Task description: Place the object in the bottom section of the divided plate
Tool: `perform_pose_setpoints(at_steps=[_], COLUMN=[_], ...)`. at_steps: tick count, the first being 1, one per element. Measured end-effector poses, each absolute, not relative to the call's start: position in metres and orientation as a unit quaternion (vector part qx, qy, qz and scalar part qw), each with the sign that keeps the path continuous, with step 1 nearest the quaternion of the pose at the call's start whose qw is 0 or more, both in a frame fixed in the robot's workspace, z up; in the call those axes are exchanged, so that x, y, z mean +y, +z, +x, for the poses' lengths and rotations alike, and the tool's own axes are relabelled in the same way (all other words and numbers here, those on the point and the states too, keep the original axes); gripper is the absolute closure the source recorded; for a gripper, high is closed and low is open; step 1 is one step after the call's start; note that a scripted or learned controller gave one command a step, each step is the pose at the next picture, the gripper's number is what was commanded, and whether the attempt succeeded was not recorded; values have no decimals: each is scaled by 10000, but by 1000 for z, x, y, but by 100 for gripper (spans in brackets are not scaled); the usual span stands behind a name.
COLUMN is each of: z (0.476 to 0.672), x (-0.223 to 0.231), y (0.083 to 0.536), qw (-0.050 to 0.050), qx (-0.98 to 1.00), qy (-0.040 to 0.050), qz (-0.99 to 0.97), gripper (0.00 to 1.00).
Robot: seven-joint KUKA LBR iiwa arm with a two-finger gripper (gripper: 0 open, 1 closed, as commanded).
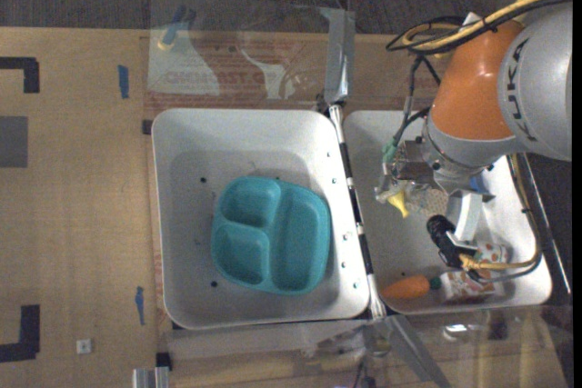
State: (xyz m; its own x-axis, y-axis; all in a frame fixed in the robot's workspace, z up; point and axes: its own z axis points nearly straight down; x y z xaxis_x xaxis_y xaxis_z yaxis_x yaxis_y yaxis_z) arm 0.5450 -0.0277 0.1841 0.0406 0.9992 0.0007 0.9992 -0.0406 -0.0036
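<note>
Grey KUKA arm (536,59) with orange band, lettering readable on its casing, reaching over right white bin (536,282). Gripper (400,191) low near that bin's left wall, grip state impossible to tell. Orange carrot-shaped object (406,287) at the bin's near edge, beside a small labelled packet (471,283). Teal divided plate (271,234), smooth, rounded, lying centred in left white bin (182,150), open floor all around.
</note>
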Motion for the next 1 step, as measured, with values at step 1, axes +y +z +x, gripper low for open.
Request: perform_pose_setpoints(at_steps=[1], z=[509], x=[68], y=[184], qw=[18], qx=[-7041], qy=[14], qz=[-7101], gripper=[100])
